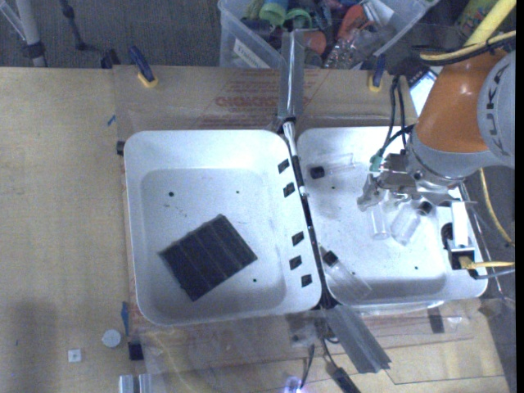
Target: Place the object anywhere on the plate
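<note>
Gripper point(391, 218) hangs low over the right bin point(360, 277), fingers apart, nothing visibly between them. Dark ribbed plate point(208, 255) lies far to its left, in the left bin point(147, 162). Can't tell which item is the object.

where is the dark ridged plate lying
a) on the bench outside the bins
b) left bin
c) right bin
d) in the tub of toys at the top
b: the plate lies flat on the floor of the left bin, turned at an angle to its walls.
</note>
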